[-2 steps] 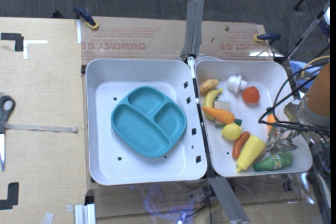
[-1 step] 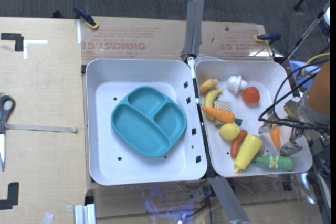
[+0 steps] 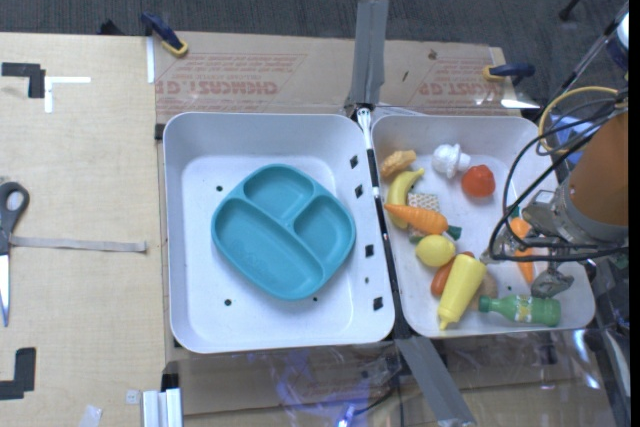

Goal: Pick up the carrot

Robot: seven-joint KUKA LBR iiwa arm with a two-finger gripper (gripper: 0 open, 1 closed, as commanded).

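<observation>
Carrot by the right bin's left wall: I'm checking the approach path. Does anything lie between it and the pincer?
Nothing visible lies squarely between: bare bin floor separates the pincer from the carrot at its green end. The lemon below and the banana above crowd the carrot's sides.

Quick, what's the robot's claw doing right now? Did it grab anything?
Claw: low in the right bin, right at a small orange piece. Open, shut, or holding it: cannot be told. The carrot lies loose further left.

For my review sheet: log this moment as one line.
task: pick up carrot | carrot: lying in right bin, beside banana | gripper: low over right bin, right of carrot | grasp: none seen
</observation>
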